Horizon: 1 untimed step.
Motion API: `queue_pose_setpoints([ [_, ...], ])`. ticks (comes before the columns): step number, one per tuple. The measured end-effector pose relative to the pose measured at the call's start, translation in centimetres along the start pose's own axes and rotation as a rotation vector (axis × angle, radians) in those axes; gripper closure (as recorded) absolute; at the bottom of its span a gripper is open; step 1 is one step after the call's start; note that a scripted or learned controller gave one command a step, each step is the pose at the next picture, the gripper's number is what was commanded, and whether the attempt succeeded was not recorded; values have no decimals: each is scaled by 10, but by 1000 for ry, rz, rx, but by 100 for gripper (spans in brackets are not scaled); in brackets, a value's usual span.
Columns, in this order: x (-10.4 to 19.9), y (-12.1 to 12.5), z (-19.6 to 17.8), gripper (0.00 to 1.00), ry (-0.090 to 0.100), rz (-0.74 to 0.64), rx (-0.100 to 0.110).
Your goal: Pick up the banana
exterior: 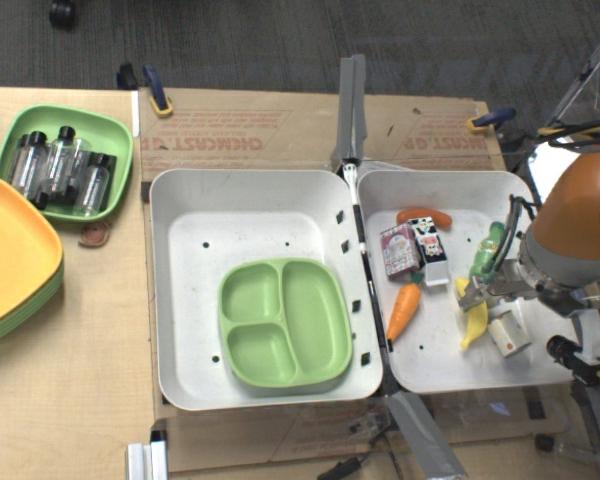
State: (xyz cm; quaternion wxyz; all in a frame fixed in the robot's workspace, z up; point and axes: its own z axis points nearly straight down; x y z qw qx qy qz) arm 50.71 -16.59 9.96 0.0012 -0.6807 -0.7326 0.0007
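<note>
The banana (472, 320) lies in the right bin (420, 368), towards its right side, a yellow curved piece running from about the middle of the bin down towards the near wall. The fingers (477, 293) sit right over its upper end, touching or nearly touching it; whether they are apart, together or clamped on the fruit cannot be told, since the wrist and dark mount cover them.

Just behind the fingers stands a green bottle (488, 248), close enough to crowd them. Just beside the banana's lower end, on the arm's side, lies a small white block (509, 332). To the other side of the fingers, a little apart, are a white box (434, 264) and a patterned packet (401, 250), with a carrot (403, 311) below them and a red sausage (423, 217) further back.

The left bin (180, 298) holds a green divided tray (285, 320). On the desk (60, 408), well apart, rest a green dish of vials (65, 163) and stacked orange plates (15, 268).
</note>
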Motion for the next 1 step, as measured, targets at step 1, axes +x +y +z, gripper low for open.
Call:
queue_pose_setpoints([
  [1, 3, 25, -109, 100, -2, 66, -1],
])
